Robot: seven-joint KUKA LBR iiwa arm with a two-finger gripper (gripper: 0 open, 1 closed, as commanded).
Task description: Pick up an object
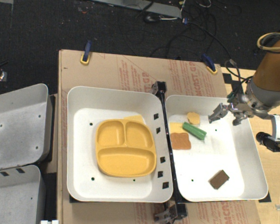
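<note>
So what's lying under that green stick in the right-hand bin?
The green stick lies across a pale yellow flat piece, overlapping its right edge, with a tan square just below it. Whatever part of the yellow piece sits beneath the stick is covered.

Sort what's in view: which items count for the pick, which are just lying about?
In play:
gripper, above the right bin
green stick
round yellow piece
orange-brown slab
brown block

Lying about:
yellow divided tray in the left bin
blue clamps on the cardboard sheet
cables on the floor
</note>
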